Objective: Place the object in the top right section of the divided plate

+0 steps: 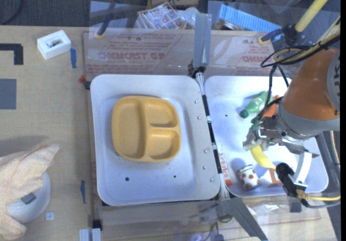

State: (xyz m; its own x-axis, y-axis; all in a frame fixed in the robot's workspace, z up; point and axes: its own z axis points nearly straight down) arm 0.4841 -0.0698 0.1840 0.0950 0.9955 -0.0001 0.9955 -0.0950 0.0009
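Clear bench panel (141, 53) printed "CHEMCAST GP", yellow divided plate (146, 127) below

Grey arm (316, 94) from the right, wrist angled down-left, low.

Plate (145, 128) in left bin (102, 142)
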